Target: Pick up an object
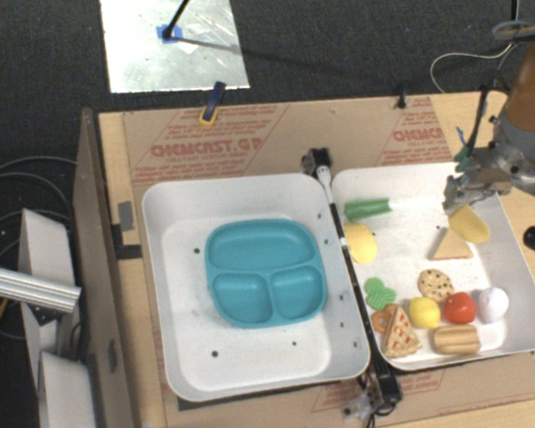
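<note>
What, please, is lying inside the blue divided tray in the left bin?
The blue tray shows three bare compartments with nothing lying in them. The bin floor beneath the tray is covered, so that cannot be seen.

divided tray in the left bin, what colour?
Teal-blue all over, plain, no pattern: the three-compartment plastic tray in the left white bin. Camera view shows it best.

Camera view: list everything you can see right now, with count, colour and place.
Bins: two, white, side by side on the bench.
Divided tray: one, teal, left bin.
Toy foods, all right bin:
Green piece: one, top left.
Lemon: one, yellow, left wall.
Wedge: one, tan, centre.
Yellow piece: one, under the hand.
Cookie: one, brown.
Tomato: one, red.
Egg: one, white.
Bread roll: one, tan, front.
Hand: one, grey, over right bin.
</note>
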Motion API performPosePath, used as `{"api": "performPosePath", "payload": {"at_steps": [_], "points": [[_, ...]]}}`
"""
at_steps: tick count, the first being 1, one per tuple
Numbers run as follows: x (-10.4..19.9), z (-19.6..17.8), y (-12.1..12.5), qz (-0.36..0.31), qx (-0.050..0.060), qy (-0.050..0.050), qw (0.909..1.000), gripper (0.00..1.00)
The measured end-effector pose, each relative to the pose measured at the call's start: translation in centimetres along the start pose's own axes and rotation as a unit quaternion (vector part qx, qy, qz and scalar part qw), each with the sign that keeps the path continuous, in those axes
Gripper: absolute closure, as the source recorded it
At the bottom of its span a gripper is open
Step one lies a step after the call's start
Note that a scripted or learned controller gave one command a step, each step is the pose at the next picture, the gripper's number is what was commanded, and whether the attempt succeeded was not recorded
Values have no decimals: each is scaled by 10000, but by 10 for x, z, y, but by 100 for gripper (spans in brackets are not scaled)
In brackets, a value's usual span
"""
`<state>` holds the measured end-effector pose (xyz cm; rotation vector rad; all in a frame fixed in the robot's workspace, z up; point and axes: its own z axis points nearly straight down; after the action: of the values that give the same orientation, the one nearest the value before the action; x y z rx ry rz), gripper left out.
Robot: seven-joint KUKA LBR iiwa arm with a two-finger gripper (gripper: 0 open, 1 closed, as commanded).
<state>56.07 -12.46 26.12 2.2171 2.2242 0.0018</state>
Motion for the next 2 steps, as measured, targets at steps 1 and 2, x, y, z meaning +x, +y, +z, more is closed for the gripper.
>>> {"api": "performPosePath", "payload": {"at_steps": [1, 2], "points": [[-12, 167, 27, 9, -2, -3, 10000, 0], [-12, 156, 28, 11, -21, -5, 10000, 100]]}}
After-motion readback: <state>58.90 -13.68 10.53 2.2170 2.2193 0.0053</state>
